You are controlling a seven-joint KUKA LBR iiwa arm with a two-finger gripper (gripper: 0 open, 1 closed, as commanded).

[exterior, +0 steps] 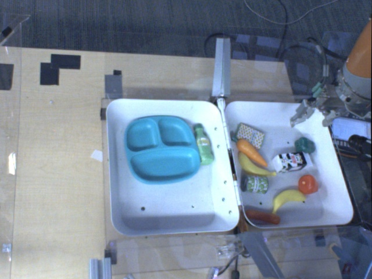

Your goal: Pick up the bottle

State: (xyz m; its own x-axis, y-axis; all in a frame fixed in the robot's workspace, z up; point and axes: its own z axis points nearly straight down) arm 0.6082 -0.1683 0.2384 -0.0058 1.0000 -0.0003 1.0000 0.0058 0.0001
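Above the far right corner of the right bin (343,208), the gripper (314,113) hangs with its two fingers spread apart, nothing between them and touching no item. One green bottle (203,145) lies in the left bin (168,220), resting against the right edge of the single blue divided plate (161,148). Sharing the right bin are two bananas (289,199), one carrot (251,151), one tomato (308,183), one small milk carton (290,161), one dark green piece (304,145), one patterned packet (250,134), one green can (255,183) and one red sausage-like piece (264,217).
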